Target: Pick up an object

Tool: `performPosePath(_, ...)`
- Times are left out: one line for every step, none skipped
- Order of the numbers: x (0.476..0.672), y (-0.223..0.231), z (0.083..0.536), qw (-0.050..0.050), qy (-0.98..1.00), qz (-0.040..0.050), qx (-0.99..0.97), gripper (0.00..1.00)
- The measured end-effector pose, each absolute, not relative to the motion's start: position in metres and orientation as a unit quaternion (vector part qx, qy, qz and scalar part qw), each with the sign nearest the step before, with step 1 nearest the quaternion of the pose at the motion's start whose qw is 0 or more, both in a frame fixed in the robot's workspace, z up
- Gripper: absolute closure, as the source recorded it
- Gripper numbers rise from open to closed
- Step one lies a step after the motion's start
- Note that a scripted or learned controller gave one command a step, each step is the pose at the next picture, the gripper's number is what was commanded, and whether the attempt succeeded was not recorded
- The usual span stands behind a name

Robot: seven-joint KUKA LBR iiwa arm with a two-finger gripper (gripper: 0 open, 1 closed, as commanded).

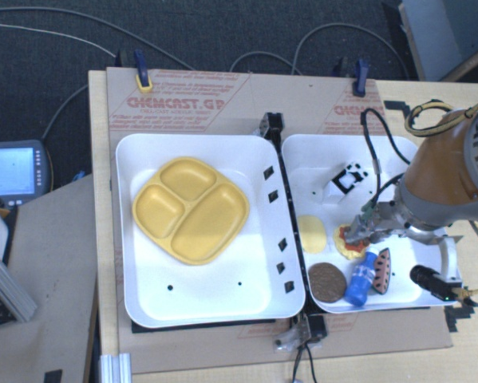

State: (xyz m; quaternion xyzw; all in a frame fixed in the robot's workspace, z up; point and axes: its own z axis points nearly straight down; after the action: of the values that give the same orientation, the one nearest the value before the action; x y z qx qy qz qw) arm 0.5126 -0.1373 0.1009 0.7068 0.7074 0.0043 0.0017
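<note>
Several small things crowd the right bin's near edge: a brown disc, a blue bottle, a dark brush. Just behind them the gripper sits low over a red-and-orange toy — touching it, it seems, though whether anything is gripped I cannot tell. Nothing is lifted yet. The left bin carries a yellow divided plate toward its far edge.

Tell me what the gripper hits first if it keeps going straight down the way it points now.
Most likely the red and orange object in the right bin, directly beneath the gripper. Depth is unclear from above; it may already be touching.
</note>
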Motion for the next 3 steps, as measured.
performPosePath(0.511, -0.131, 0.162, 0.001, 0.708, 0.0011, 0.706, 1.00)
performPosePath(0.512, -0.130, 0.212, 0.002, 0.708, 0.0011, 0.707, 1.00)
performPosePath(0.516, -0.074, 0.205, -0.002, 0.709, 0.0001, 0.705, 1.00)
